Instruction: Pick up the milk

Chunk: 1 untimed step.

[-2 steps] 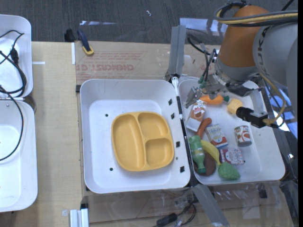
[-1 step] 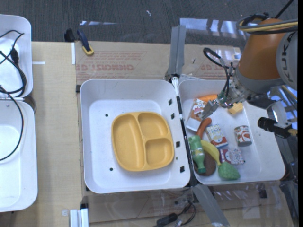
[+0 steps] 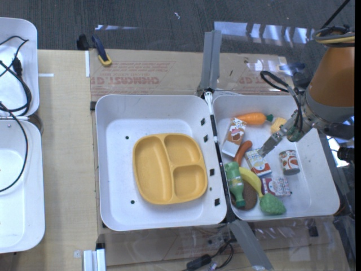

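The pincer sits low in the right bin, right over the small milk carton in the middle of the toy food. Can't tell how it's set. A yellow divided plate sits in the left bin.

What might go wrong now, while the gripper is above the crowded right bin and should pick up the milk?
1. Two similar cartons lie in the right bin: one under the carrot, one at the gripper. It could take the wrong one.
2. The banana and sausage lie close beside the nearer carton, so the gripper may push them or catch them instead.
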Motion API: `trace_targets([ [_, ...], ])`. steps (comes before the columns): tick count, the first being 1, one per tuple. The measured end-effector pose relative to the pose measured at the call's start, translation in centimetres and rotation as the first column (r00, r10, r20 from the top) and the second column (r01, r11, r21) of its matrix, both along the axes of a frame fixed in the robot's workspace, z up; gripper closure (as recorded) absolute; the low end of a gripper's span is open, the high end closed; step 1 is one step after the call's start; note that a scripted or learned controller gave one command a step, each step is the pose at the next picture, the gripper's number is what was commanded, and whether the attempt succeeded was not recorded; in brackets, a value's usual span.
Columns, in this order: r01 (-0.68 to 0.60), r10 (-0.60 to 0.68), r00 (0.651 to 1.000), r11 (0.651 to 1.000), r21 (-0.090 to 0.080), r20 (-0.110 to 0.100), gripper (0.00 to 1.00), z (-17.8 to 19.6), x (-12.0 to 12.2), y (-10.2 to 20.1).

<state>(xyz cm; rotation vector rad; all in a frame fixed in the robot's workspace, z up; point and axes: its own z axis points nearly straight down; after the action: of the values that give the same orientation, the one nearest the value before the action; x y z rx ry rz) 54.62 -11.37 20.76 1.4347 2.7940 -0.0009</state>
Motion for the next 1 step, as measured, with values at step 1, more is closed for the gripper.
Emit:
trace_targets([
  [1, -0.102, 0.102, 0.995, 0.995, 0.000, 0.000, 0.00, -1.67, 3.70, 6.02],
])
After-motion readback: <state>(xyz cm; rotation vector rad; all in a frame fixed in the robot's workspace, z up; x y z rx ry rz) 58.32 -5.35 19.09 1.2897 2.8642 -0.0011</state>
